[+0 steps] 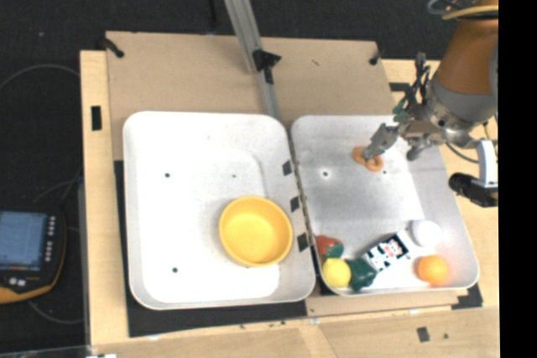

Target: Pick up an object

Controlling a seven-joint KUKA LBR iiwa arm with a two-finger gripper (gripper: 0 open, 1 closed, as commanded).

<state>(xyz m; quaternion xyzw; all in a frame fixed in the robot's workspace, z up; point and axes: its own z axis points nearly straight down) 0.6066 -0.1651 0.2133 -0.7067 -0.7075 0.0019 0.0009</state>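
My gripper (397, 147) hangs over the far part of the right bin (352, 197), its two fingers spread apart and open with nothing between them. A small flat orange piece (370, 158) lies on the bin floor just under the left fingertip (377, 144). Along the bin's near edge lie a red and green piece (329, 247), a yellow lemon (336, 272), a dark green piece (362, 273), a black and white box (387, 251), a white round piece (425, 232) and an orange ball (432, 268).
A yellow bowl (256, 230) sits upright in the left bin (185, 172), near its front right. A slanted metal pole (243, 12) rises behind the bins. A handheld pendant (29, 251) lies off the bench at far left.
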